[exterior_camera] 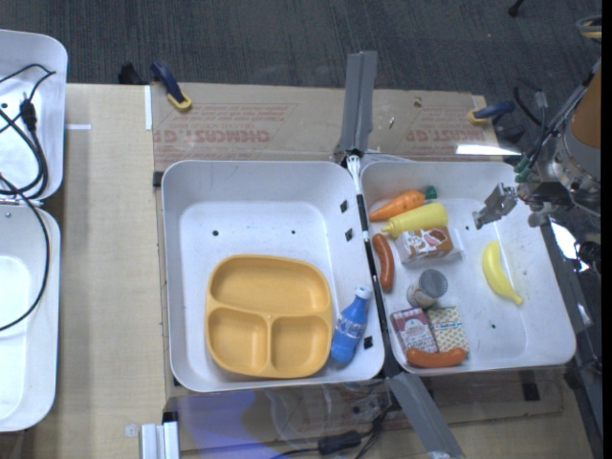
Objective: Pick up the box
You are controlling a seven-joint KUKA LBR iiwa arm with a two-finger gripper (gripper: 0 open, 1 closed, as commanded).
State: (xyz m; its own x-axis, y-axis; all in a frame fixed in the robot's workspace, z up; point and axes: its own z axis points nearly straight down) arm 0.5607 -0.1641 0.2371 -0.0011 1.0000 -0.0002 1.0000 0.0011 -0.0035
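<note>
Box (pixel 414 331) lodged in right bin (pixel 535 347), front area, beside sausage (pixel 436 357). Tool (pixel 494 205) positioned above bin's upper right, near banana (pixel 499 273); finger state undeterminable.

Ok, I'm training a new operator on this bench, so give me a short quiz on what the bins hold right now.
1. True or false: the yellow plate lies in the same bin as the banana.
2. Multiple choice: what leans against the plate's right edge? A) a carrot B) a blue bottle C) a can
3. Fill in: the gripper hangs over the ___ bin, above and left of the banana.

Key
1. False: the plate is in the left bin, the banana in the right bin.
2. B: the blue bottle.
3. Right; the two small boxes lie apart from it, near that bin's front edge.
</note>
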